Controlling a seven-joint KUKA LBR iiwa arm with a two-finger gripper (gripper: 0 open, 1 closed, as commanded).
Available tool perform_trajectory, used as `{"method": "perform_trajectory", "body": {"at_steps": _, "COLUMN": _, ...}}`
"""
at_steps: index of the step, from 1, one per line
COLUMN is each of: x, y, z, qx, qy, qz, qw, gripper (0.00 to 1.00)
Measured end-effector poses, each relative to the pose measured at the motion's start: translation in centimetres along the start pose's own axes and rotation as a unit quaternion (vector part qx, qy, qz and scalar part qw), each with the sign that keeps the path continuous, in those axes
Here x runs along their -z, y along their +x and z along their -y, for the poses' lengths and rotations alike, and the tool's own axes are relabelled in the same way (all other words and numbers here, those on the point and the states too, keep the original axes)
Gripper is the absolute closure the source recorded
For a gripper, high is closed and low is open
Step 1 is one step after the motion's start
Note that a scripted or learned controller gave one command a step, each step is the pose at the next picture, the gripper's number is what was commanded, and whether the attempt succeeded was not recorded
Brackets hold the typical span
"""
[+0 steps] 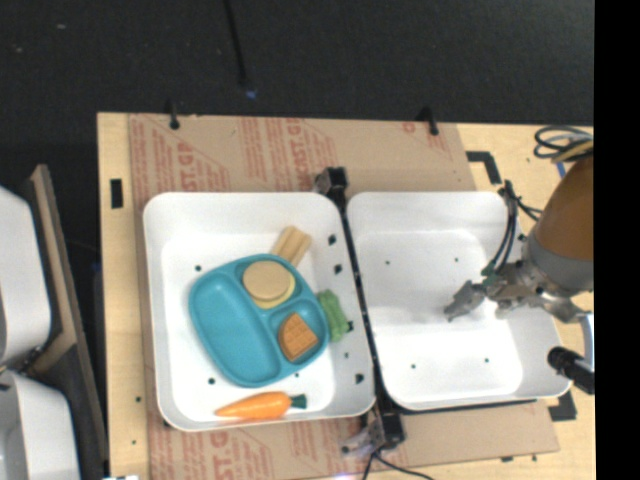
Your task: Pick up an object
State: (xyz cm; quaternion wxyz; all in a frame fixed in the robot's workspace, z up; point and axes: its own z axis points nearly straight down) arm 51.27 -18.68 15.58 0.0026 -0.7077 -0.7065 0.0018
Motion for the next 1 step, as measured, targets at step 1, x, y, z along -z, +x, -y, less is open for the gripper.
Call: {"method": "perform_trajectory", "body": {"at_steps": 1, "x": 5.46, "y": -2.58, "z": -6.05, "qx": 0.001, "qy": -0.006, "qz": 0.002, "qw": 1.0000, "gripper": 0.00}}
